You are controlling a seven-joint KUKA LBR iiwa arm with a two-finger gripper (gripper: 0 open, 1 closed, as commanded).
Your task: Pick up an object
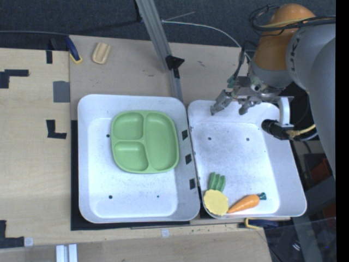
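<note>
At the upper left of the frame we see a small tan block (101, 53) lying on the bench (32, 146), beside a blue-and-yellow clip (73, 50). Below them, the left bin (87, 201) holds a green divided plate (145, 141), lying flat toward its upper middle. Moving right, the right bin (283, 179) has its things gathered at the lower edge: a green ridged piece (216, 182) touching a yellow disc (216, 202), and just beside the disc an orange toy carrot (244, 202). At the upper right, the gripper (229, 109) hangs over that bin's top rim, well apart from the toys; we see its fingers (216, 107) spread apart with nothing between them.
</note>
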